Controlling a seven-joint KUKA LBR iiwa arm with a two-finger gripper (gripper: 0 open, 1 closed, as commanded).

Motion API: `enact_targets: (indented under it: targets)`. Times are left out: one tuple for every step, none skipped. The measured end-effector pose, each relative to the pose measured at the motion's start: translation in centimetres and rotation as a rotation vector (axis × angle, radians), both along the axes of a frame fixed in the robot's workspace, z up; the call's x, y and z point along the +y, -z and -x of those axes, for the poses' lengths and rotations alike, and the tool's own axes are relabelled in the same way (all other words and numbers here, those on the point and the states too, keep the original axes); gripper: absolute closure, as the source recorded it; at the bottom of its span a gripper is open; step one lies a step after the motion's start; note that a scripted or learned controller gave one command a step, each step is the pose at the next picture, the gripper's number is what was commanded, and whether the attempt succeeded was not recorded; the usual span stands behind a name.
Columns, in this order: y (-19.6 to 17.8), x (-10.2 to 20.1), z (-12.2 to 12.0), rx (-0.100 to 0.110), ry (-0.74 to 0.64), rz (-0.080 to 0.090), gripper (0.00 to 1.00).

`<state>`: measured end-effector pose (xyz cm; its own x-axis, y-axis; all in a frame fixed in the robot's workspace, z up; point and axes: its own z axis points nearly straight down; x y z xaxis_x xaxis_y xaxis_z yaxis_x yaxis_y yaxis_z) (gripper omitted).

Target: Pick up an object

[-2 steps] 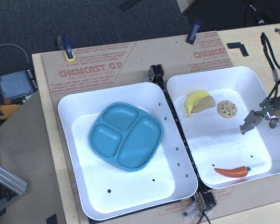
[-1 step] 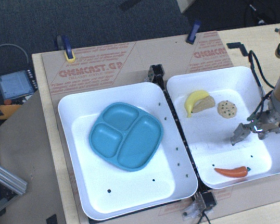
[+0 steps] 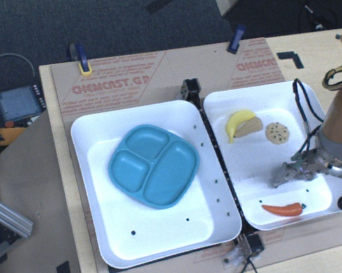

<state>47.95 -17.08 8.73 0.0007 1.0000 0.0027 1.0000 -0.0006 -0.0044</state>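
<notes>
The right white bin (image 3: pixel 243 105) holds a yellow banana (image 3: pixel 238 121) with a tan piece (image 3: pixel 249 128) against it at the back, a round cookie (image 3: pixel 277 132) to their right, and a red chili pepper (image 3: pixel 282 209) near the front wall. My gripper (image 3: pixel 279 178) reaches in from the right and sits low over the bin floor, between the cookie and the pepper. It touches neither. I see nothing between its fingers, and their spacing is not clear from this angle.
The left white bin (image 3: pixel 108 226) carries a blue divided plate (image 3: pixel 154 165) in its middle. A black clamp (image 3: pixel 190 88) sits where the two bins meet at the back. Cables (image 3: pixel 307 101) loop over the right bin's right wall.
</notes>
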Motion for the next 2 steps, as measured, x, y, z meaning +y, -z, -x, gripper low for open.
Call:
enact_targets:
  targets:
    - [-1.2,-0.1,-0.1,-0.005,0.000,0.003,1.00]
    - [-6.6,0.8,-0.6,-0.006,-0.001,0.004,1.00]
